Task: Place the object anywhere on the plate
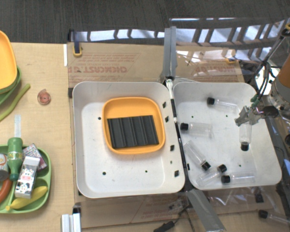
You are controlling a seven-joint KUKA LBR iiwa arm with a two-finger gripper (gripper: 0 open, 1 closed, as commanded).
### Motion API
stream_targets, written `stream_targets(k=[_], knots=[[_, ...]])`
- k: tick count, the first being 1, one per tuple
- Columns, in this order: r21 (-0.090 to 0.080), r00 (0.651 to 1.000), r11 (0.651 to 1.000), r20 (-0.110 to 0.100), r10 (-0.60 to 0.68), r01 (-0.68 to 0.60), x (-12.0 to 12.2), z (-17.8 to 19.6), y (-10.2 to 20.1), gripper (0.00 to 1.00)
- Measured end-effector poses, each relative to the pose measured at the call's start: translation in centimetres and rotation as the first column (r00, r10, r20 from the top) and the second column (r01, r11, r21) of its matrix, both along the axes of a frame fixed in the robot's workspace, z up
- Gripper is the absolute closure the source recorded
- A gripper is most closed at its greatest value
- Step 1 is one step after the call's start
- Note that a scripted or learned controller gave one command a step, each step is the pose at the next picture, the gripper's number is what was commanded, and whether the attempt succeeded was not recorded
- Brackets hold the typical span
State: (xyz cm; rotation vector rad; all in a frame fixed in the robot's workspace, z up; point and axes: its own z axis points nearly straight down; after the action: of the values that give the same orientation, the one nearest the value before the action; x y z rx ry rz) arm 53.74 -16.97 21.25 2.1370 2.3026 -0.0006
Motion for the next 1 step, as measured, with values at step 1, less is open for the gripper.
stream_targets(k=[1], knots=[[-0.001,1.000,1.000,-0.001,-0.021,0.021,2.55,3.46,-5.30,1.00]])
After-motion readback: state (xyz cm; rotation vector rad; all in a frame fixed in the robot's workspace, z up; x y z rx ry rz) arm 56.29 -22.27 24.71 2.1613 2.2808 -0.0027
